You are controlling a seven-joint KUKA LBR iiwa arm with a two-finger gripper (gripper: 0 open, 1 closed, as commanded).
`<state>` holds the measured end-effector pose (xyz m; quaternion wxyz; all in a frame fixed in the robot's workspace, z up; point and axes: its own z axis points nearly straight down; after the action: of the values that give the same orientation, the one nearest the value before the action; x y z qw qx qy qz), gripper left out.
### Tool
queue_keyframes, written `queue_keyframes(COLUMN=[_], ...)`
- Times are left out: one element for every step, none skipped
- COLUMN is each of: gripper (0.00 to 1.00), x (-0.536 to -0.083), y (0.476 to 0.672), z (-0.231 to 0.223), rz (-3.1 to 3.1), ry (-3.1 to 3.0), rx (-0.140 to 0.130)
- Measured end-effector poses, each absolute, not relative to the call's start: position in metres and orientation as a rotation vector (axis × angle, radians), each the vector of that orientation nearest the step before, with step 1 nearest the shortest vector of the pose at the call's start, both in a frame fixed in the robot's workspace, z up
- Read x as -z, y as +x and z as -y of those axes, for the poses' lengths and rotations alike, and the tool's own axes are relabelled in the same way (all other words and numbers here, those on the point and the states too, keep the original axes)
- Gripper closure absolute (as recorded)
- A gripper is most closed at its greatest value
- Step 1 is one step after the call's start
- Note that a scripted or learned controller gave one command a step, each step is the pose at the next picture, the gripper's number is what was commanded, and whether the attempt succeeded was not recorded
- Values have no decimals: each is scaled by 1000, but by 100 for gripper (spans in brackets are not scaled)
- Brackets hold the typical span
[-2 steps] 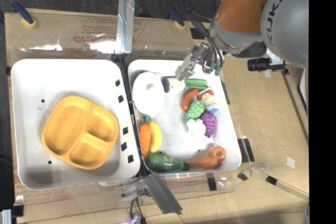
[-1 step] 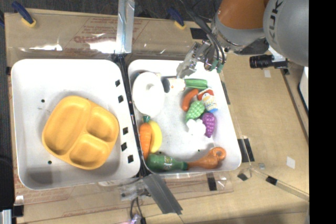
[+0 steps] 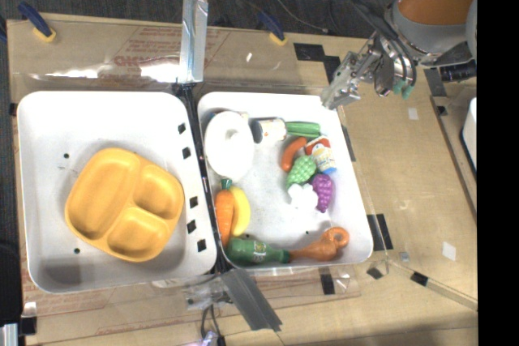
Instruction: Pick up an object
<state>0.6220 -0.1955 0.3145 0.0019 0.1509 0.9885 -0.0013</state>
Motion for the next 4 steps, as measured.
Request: queue_keyframes(gripper=[100, 100, 100, 100], x=[-196, -212, -223, -182], y=[640, 643, 645, 654], z=[197, 196, 195, 204], rz=[-3138, -3128, -3123, -3137], ry=[238, 230, 226, 207], rx=[-2, 2, 3, -1])
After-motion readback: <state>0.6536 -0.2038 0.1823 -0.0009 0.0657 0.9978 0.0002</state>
